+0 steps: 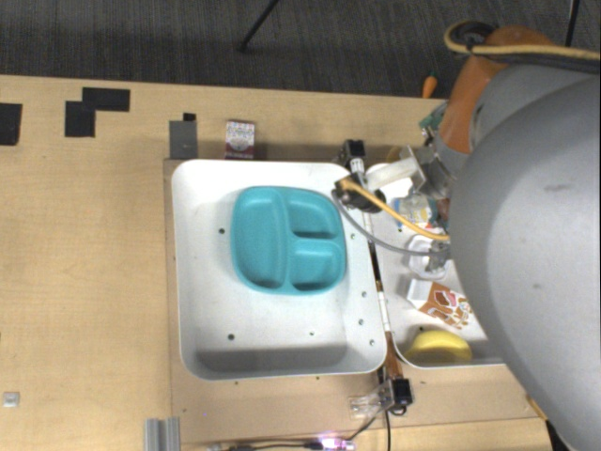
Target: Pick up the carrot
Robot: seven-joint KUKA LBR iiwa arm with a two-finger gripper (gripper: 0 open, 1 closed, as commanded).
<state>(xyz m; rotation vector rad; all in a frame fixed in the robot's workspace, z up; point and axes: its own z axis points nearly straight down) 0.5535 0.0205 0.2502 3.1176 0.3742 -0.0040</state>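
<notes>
Jaws apart or together, I cannot tell from where I'm standing, because the arm (535, 214) is reaching in from the right and its broad grey body is covering most of the right bin (399, 349), along with whatever its tool end is doing. An orange band (470, 92) is showing at the far side of that grey bulk, and a looped cable (394, 228) is trailing from near the far edge of the bins towards the arm.

As for the carrot, I am not managing to pick it out, so I cannot say where it is lying.

On the uncovered near-left strip of the right bin, a yellow rounded object (441, 346) is sitting against the near wall, and a small flat patterned piece (447, 306) is lying just beyond it, farther from me, both right at the edge of the arm's bulk.

Over in the left bin (188, 252), a teal divided plate (286, 241) is resting flat, slightly towards the far side, well apart from the arm. A small patterned block (240, 137) is standing on the wooden bench (84, 271) just beyond the left bin's far wall.
</notes>
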